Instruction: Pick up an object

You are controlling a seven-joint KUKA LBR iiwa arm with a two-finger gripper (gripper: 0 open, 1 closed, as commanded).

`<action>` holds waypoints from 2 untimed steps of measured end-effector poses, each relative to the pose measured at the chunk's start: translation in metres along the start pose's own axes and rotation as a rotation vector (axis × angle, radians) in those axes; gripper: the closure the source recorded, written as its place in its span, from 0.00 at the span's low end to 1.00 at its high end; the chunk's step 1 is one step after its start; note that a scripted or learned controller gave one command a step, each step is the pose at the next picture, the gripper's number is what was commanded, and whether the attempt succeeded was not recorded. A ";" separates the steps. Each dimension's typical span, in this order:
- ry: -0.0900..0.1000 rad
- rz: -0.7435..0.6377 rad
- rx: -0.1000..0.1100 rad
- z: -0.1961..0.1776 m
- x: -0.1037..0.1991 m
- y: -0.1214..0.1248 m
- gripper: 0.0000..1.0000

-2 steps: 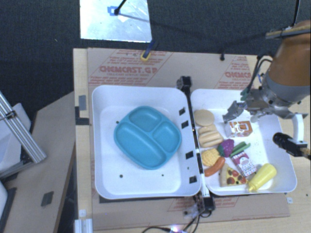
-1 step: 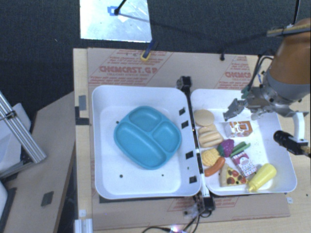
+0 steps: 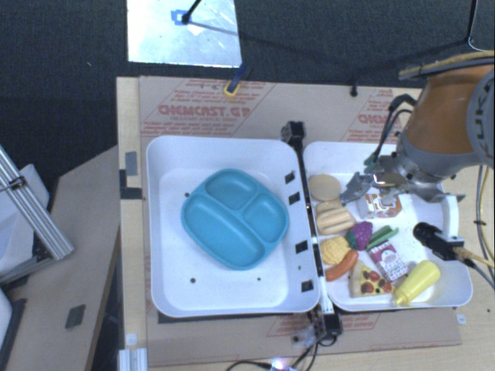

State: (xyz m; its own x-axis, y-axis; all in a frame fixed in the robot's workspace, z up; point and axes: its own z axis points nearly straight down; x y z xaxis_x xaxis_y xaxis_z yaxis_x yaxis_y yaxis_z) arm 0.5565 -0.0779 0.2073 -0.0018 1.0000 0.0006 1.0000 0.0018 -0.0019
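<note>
White bins sit side by side on the surface: the left bin (image 3: pixel 166 207) holds a blue plate (image 3: pixel 234 218) with three parts, and the right bin (image 3: pixel 456 280) holds a pile of toy food. In that pile are a round cookie (image 3: pixel 325 186), a hot dog bun (image 3: pixel 335 221), yellow corn (image 3: pixel 334 249), purple grapes (image 3: pixel 361 233), a pizza slice (image 3: pixel 368 283) and a yellow bottle (image 3: pixel 416 281). The grey and orange arm (image 3: pixel 452 122) reaches in from the right, and its gripper (image 3: pixel 370 185) hangs low over the top of the right bin, just beside the cookie, but I cannot tell if it is open or has hold of anything.
</note>
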 end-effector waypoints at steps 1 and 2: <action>0.000 0.001 0.000 0.053 -0.009 0.004 0.00; 0.000 0.001 -0.003 0.097 -0.012 0.013 0.00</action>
State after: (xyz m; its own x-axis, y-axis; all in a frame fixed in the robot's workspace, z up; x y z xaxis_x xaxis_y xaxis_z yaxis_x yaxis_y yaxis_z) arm 0.5698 -0.0903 0.1103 -0.0011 1.0000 0.0005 1.0000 0.0011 0.0008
